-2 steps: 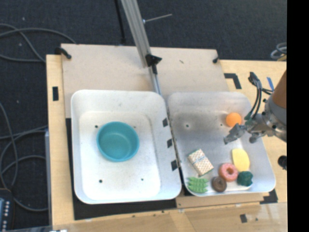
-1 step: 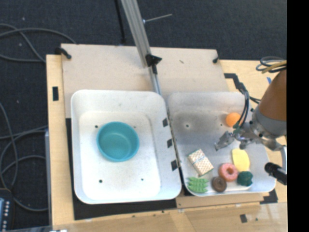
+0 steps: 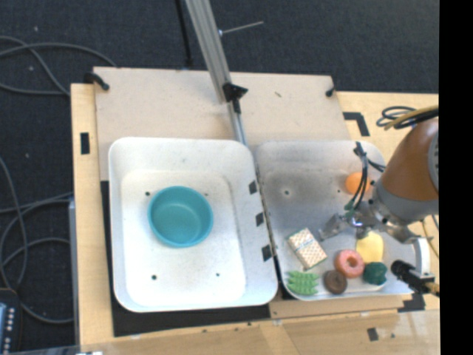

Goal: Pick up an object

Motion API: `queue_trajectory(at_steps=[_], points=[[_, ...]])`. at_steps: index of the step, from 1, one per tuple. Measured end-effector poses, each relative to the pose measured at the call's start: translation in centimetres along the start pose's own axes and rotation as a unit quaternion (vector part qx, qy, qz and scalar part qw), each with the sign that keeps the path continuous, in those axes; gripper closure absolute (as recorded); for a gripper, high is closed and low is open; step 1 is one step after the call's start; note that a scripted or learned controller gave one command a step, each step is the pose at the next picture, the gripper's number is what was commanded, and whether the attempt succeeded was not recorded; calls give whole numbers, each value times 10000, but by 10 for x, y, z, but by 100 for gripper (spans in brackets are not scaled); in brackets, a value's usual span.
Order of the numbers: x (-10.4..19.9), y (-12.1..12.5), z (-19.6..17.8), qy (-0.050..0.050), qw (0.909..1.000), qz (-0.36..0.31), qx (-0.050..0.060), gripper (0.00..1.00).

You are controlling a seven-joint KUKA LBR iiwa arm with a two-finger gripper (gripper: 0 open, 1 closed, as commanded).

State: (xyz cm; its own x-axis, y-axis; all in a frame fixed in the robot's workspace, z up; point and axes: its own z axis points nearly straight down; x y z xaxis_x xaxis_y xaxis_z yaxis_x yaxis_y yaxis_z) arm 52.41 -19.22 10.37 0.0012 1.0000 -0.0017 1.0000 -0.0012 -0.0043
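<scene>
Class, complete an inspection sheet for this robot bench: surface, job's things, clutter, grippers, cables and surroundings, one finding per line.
Surface: wooden bench bearing left bin and right bin, side by side.
Job's things: teal bowl in left bin; in right bin, patterned block, pink doughnut, brown doughnut, yellow item, orange ball, dark green item, light green item.
Clutter: nothing seen.
Grippers: gripper low over right bin; state unclear.
Cables: black cables on the floor, left.
Surroundings: dark carpet; metal rail.
</scene>
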Motion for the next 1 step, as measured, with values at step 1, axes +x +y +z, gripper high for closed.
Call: queue_trajectory(at_steps=[1], points=[[0,2,-14,2,10000,25,-46,100]])
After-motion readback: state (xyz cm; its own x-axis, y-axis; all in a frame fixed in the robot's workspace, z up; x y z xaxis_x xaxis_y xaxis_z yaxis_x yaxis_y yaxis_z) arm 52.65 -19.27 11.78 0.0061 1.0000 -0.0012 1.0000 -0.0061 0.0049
